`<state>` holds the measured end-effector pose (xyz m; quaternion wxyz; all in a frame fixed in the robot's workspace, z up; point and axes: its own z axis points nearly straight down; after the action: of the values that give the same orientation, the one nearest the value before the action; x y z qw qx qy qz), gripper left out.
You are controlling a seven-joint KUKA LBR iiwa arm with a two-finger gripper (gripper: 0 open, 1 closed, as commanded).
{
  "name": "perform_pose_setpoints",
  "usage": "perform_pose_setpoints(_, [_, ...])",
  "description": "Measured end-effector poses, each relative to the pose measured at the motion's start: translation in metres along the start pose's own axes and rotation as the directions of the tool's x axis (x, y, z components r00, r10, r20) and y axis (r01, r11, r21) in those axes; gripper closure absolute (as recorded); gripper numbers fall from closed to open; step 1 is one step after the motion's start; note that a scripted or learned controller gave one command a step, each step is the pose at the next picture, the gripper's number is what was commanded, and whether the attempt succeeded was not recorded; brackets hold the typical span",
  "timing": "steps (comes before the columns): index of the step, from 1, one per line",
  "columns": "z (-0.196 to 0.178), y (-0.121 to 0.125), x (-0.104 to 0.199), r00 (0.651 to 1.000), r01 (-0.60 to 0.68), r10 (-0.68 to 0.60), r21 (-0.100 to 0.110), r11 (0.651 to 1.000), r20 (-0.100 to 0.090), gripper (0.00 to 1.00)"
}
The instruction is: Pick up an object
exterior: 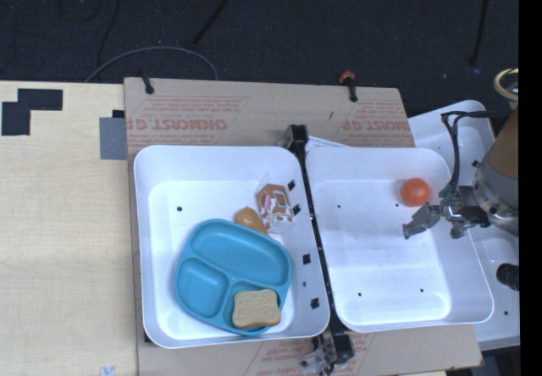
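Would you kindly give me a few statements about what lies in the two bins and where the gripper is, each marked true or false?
1. The round orange-red ball lies in the right white bin. True.
2. The blue three-compartment plastic tray sits in the right bin. False: it sits in the left white bin.
3. A tan slice of bread rests on the tray. True.
4. The two-finger gripper is over the left bin. False: it is over the right bin, beside the ball.

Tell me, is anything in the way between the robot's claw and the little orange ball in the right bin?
Nothing visible is. The orange ball sits on the bare floor of the right bin, and the gripper hangs just below and beside it in the camera view. The plate and other things lie in the left bin.
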<state>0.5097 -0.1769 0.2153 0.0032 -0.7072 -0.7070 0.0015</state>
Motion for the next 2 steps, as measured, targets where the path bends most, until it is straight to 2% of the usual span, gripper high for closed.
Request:
perform_pose_setpoints(1, [0.063,0.002,0.005,1.0,0.0,0.0,0.002,1.0,-0.001,0.0])
perform_pose_setpoints(2, [0.11,0.009,0.009,1.0,-0.001,0.001,0.0,1.0,0.0,0.0])
